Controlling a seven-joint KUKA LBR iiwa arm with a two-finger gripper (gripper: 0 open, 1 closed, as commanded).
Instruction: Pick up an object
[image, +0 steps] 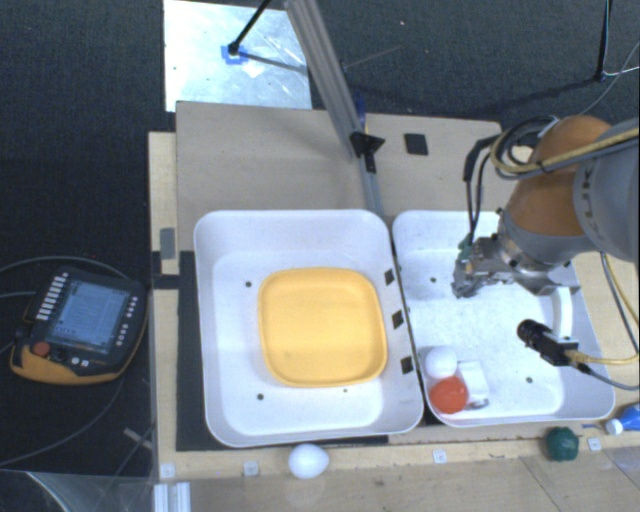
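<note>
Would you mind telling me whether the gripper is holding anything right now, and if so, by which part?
Nothing is seen held. The gripper hangs over bare floor of the right bin, apart from the white ball and orange ball at the near-left corner.

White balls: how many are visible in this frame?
2. One white ball lies in the right bin near its front left corner, beside an orange ball. The other sits outside the bins, on the bench's front edge.
</note>
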